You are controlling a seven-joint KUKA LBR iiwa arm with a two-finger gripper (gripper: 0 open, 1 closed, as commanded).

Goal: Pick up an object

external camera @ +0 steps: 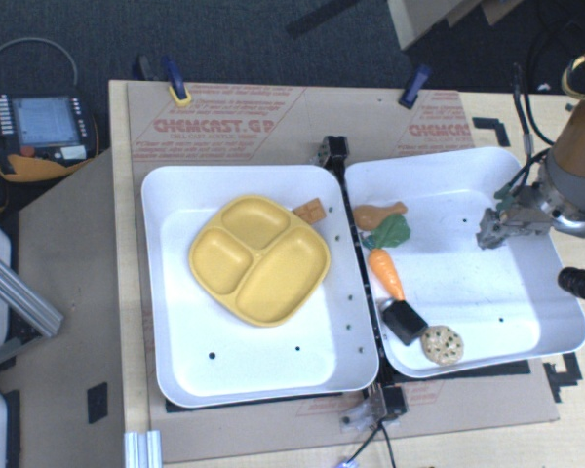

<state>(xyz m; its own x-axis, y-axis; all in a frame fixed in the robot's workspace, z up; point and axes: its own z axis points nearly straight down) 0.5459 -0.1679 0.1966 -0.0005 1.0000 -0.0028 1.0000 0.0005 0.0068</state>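
My gripper (494, 232) hangs over the right part of the right bin (526, 330), with nothing between its fingers as far as I can see. Along that bin's left side lie a toy chicken drumstick (380, 214), a green leafy toy (390, 232), an orange carrot (386, 274), a black block (405, 322) and a chocolate-chip cookie (442, 343). All of them are well to the left of the gripper.
The left bin (175, 349) holds a yellow divided plate (259, 259), with a small brown piece (310, 211) at its upper right edge. A black clamp (333, 150) sits at the top of the divider between the bins.
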